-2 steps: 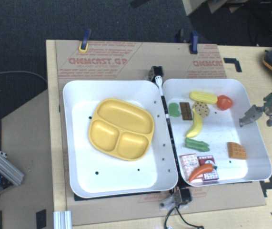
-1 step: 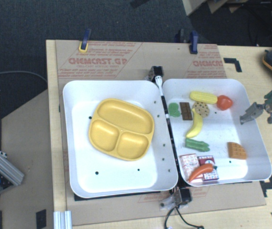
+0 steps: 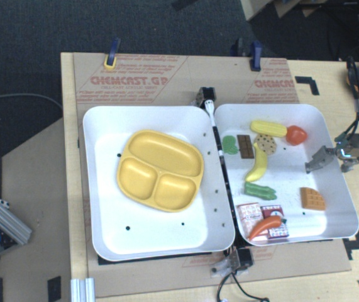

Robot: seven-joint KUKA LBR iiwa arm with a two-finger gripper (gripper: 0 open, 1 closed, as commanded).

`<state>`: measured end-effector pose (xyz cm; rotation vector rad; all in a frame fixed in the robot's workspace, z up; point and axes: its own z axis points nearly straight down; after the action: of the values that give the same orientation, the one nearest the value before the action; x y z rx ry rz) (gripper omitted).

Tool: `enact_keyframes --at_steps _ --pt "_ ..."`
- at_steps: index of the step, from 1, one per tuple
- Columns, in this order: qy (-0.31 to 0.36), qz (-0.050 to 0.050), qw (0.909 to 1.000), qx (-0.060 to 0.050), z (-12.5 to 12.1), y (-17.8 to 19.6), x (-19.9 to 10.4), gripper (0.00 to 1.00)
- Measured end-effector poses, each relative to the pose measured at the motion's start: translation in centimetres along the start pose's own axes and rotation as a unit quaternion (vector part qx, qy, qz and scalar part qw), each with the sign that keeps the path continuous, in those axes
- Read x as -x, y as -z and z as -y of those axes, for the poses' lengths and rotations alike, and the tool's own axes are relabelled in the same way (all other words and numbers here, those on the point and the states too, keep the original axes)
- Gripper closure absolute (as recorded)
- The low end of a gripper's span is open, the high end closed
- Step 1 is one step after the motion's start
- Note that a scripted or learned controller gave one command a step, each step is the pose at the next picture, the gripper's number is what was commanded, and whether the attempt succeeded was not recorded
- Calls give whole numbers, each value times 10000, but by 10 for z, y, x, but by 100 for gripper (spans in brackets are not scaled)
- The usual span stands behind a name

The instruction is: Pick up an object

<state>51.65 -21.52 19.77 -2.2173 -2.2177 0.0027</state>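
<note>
Waffle (image 3: 312, 199) nearest gripper (image 3: 320, 159): likely light, stiff, flat; take it across its edges; finger spacing cannot be told.

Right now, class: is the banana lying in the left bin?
No, the banana lies in the right bin, among the other toy foods.

From my seat the light is bright and even, falling from above — both white bins (image 3: 97, 168) glare a little, nearly washing out. Shadows stay short and soft under the yellow tray (image 3: 160, 170). The dark floor (image 3: 41, 17) reads dim — detail is slightly soft and grainy throughout.
</note>
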Motion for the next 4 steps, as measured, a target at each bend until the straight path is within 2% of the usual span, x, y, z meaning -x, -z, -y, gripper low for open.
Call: enact_keyframes --at_steps 2,3,4 --pt "-2 -1 10000 -1 8 -90 2 0" --pt "12 -18 10000 8 7 -114 -1 0" --pt "4 3 10000 25 7 -103 1 100"
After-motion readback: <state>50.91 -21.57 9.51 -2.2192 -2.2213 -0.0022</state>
